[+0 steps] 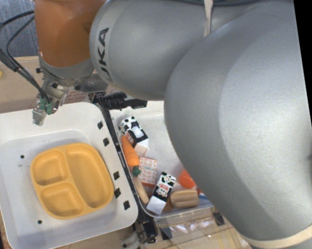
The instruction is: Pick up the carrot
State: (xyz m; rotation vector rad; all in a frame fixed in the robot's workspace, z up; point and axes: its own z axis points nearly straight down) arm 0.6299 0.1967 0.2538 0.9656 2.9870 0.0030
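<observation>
While the big grey arm [224,111] covers much of the right bin [157,110], the carrot [129,151] lies at that bin's left side, by the wall between the bins. Beside it sit two cow-spotted cartons [134,133], a small printed box [148,170] and a tan block [184,198]. A yellow tray [70,179] with three parts rests in the left bin [6,172]. Letters "KU" show on the arm. I cannot tell how the jaws stand.

Arm [208,84] bulk covers most of right bin [154,111]; narrow strip by divider stays visible. Strip crowded: carrot [129,151] against divider wall, cow-print cartons [134,131] and [161,192] at either end, printed packet [148,170] just beside. Left bin [3,173]: yellow divided tray [71,179] takes centre, open floor around it.
</observation>
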